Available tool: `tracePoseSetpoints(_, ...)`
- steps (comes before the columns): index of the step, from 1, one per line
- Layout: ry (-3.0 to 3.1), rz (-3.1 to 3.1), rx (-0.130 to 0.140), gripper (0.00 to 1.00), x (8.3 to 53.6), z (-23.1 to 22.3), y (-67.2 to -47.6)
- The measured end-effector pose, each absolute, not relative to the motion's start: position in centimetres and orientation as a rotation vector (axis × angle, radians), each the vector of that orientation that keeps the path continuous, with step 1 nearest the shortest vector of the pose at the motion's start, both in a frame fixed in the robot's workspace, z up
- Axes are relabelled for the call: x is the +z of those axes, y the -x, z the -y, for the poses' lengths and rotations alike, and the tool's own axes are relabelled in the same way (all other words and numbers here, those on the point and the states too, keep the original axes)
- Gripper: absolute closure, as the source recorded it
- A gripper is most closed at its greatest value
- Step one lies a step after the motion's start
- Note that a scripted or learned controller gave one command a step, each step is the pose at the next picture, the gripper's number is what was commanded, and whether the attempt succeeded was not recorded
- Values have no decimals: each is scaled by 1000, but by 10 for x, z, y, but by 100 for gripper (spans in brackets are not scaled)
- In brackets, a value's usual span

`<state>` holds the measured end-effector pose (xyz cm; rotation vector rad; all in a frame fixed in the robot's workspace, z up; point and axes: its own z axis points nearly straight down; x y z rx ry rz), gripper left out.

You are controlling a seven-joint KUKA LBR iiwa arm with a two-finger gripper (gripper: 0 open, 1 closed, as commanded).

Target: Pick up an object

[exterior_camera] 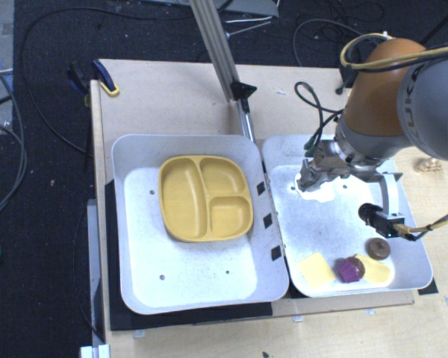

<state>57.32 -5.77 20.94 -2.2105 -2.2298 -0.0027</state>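
The table [172,95] carries two shallow white bins side by side. The left bin [201,286] holds a yellow divided tray [206,198] lying flat in its upper half. The right bin [325,230] holds, along its near edge, a pale yellow flat piece [317,269], a purple object [350,269] just beside it, and a small brown round object [378,249] near the right wall. The gripper [312,183] sits low over the upper left part of the right bin, well apart from these objects. Whether the fingers are apart or together cannot be determined.
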Motion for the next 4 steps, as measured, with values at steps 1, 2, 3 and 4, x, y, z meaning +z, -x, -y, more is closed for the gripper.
tracePoseSetpoints(1,2213,2231,-5,100,218,15,-588)
tracePoseSetpoints(2,2213,2231,-5,100,233,-38,-599)
tracePoseSetpoints(3,2212,2230,-3,100,223,-88,-607)
tracePoseSetpoints(4,2218,2225,0,0,224,-84,-606)
